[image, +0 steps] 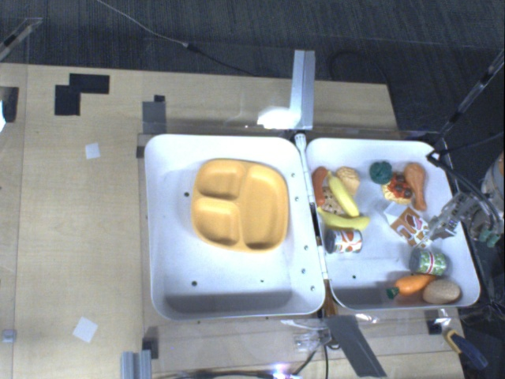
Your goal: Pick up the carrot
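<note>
The carrot lies in the right bin, close to that bin's near right corner. Its long axis runs nearly left to right, tilted slightly, with the green leafy end pointing left toward the near wall and the orange body pointing right. Its right end touches a tan potato-like piece, and a green can sits just behind it. The gripper hovers over the right side of the same bin, beside a small patterned packet; whether it is open or closed I cannot tell, and nothing is seen in its grasp. A banana lies farther left. The left bin holds a yellow divided plate.
</note>
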Controlling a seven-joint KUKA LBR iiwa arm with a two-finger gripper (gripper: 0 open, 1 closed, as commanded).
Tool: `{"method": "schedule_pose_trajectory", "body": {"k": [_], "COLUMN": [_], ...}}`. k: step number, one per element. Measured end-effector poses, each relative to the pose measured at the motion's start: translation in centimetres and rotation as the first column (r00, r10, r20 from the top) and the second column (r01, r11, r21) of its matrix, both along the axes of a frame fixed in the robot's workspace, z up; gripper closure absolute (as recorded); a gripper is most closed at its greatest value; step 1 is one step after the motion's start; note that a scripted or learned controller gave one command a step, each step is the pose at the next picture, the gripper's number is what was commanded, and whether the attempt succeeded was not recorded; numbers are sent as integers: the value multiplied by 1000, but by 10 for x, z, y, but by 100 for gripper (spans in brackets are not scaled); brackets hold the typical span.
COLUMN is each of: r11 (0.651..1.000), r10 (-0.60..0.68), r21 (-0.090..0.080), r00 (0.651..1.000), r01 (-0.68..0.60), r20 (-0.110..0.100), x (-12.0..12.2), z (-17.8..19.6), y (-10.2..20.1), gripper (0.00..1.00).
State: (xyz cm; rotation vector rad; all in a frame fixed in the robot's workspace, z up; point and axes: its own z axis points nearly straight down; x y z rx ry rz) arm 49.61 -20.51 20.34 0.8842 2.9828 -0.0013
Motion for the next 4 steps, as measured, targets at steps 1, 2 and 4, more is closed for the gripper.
{"method": "schedule_pose_trajectory", "body": {"k": [1, 2, 4], "r11": [996, 996, 995], "r10": [88, 92, 101], "r21": [7, 3, -5], "r00": [996, 996, 995], "r01": [-88, -92, -101], "r20": [-22, -12, 6], "x": [-7, -4, 2], "z": [-34, -21, 3], "y": [0, 0, 0], "gripper": [100, 100, 100]}}
